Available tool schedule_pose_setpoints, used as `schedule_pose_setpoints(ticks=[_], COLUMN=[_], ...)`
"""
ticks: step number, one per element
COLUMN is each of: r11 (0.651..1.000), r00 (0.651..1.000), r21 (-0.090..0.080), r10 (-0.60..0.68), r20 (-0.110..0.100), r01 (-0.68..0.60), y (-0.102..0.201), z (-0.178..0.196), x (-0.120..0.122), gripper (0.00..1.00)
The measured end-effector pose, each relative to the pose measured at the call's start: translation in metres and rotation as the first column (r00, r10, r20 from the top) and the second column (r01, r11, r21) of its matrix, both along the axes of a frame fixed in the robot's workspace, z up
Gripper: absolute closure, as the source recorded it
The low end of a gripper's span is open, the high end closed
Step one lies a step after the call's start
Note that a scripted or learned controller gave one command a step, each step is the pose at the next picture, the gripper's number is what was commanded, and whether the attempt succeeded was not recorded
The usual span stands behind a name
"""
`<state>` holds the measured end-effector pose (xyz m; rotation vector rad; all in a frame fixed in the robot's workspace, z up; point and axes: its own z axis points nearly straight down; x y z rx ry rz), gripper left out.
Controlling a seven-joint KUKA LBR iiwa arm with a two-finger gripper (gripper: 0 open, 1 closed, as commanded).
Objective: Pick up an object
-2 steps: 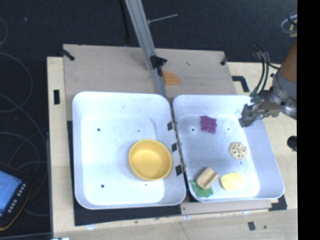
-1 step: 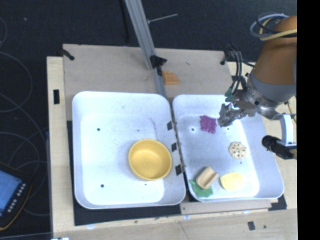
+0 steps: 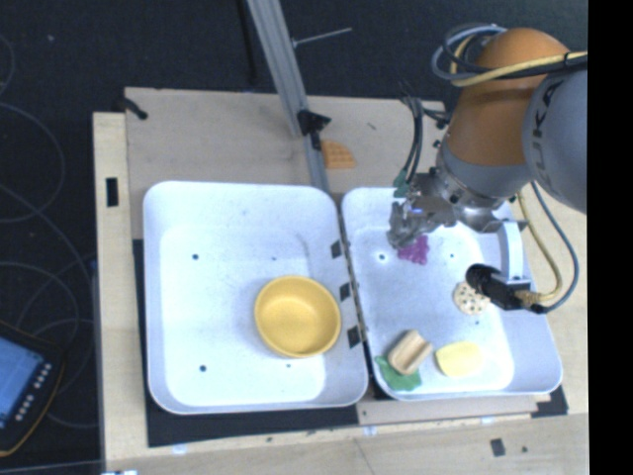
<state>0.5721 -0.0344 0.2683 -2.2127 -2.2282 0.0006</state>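
The gripper (image 3: pixel 407 228) hangs over the right bin's (image 3: pixel 524 369) back edge, touching a purple toy (image 3: pixel 415 252); whether it grips it, I can't tell. Toward the front edge lie a yellow block (image 3: pixel 459 358) and a tan roll (image 3: pixel 407 348). A yellow bowl (image 3: pixel 296 316) sits in the left bin (image 3: pixel 198 226).

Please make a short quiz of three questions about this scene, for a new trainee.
1. True or false: the yellow bowl lies in the left bin.
2. Which thing is right at the gripper? A) the purple object B) the yellow block C) the tan block
3. Fill in: the spotted disc lies in the ____ bin.

Key: 1 true; 2 A; 3 right.
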Motion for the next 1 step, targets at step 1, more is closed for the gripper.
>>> schedule_pose_setpoints(ticks=[1], r11=[1.0], r00=[1.0], r21=[-0.001], r10=[-0.001], r20=[-0.001], r01=[0.001], y=[0.0484], z=[-0.0204], x=[0.017], gripper=[1.0])
